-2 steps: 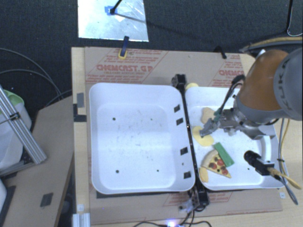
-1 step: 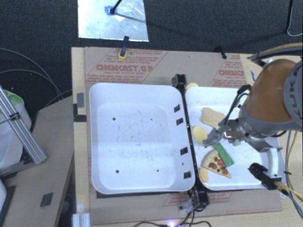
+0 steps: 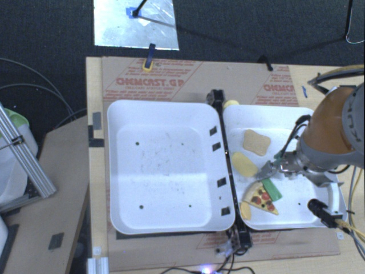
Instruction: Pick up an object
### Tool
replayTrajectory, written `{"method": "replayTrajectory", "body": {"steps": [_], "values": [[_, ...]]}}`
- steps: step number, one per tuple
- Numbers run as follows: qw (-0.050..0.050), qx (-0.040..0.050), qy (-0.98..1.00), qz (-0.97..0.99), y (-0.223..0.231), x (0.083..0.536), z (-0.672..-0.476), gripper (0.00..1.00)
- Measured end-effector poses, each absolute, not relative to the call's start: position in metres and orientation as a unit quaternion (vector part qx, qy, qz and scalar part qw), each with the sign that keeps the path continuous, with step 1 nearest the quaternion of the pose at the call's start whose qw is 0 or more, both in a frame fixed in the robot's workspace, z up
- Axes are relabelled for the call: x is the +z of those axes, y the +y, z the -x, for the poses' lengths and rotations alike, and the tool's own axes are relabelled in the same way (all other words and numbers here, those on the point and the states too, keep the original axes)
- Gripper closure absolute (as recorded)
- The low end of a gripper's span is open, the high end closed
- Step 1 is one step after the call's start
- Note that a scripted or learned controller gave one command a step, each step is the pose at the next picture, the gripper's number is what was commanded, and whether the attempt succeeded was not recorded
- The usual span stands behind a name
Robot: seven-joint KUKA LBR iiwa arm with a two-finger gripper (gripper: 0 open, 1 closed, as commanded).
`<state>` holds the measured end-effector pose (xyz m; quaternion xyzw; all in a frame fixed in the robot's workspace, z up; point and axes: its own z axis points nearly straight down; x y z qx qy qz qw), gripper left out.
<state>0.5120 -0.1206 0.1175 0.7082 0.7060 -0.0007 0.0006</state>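
the tool (image 3: 268, 173) hangs low in the right bin (image 3: 285, 114), just above a green block (image 3: 272, 189) and pizza slice (image 3: 262, 199); whether it is clenched, i cannot tell.

Two white bins (image 3: 165, 110) are seen; a tan bread slice (image 3: 256, 142), a yellow piece (image 3: 245, 165), a red-dotted pizza slice (image 3: 262, 199) and a green block (image 3: 272, 189) are shown
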Motion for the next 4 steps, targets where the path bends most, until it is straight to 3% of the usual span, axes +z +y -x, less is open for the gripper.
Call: {"method": "replayTrajectory", "body": {"steps": [1, 2, 3, 4], "values": [[0.001, 0.0019, 0.709, -0.705, -0.085, 0.183, -0.487, 0.00], [0.006, 0.0036, 0.708, -0.706, -0.100, 0.283, -0.488, 0.00], [-0.002, -0.0014, 0.707, -0.707, -0.113, 0.184, -0.486, 0.00], [0.000, 0.0002, 0.708, -0.706, -0.084, 0.085, -0.487, 0.00]]}}
